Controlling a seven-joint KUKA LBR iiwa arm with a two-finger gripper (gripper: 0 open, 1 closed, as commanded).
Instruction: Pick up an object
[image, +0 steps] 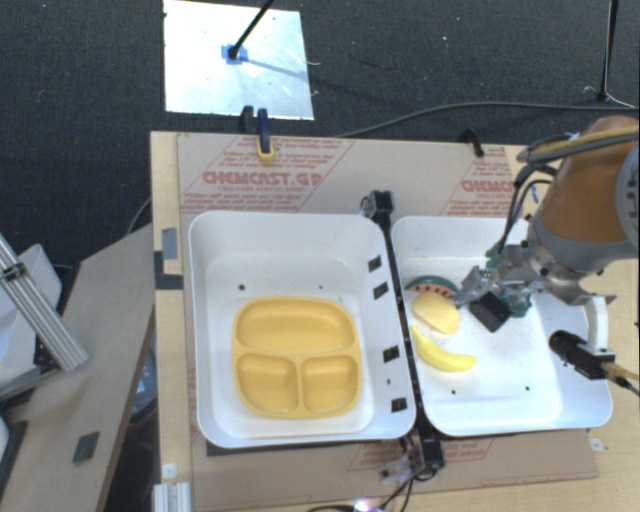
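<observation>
My gripper (497, 288) hangs low over the middle of the right bin (520, 410), reaching in from the right. Just to its left lies a pale yellow rounded object (436, 312), with a green ring-shaped thing (436, 284) partly hidden behind it. A yellow banana (442, 354) lies in front of them, close to the bin's left wall. A small black block (489, 313) sits right at the gripper's tip; I cannot tell whether it is held.
The left bin (215, 300) holds a yellow divided tray (297, 356). A black-clipped rim (392, 300) separates the two bins. The bench's cardboard sheet (300, 175) lies behind the bins.
</observation>
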